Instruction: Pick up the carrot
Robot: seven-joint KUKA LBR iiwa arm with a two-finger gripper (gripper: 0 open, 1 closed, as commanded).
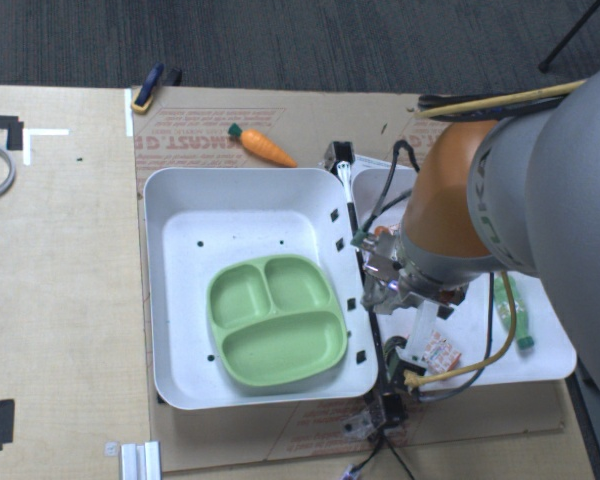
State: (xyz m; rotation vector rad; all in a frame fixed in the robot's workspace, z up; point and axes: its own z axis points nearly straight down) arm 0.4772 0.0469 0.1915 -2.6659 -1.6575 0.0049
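Observation:
The carrot (263,146), orange with a green top, lies on the cardboard behind the left bin, outside both bins, pointing right. My gripper (421,313) hangs low over the left part of the right bin (555,353), well to the right of the carrot and nearer the front. The grey and orange wrist covers most of it from above. Nothing of the carrot is near the gripper.
A green divided plate (277,318) lies in the left bin (170,268). The right bin holds a green tube-like thing (510,313) and a small red-and-white packet (438,349). A blue-and-yellow object (148,88) lies at the cardboard's back left corner.

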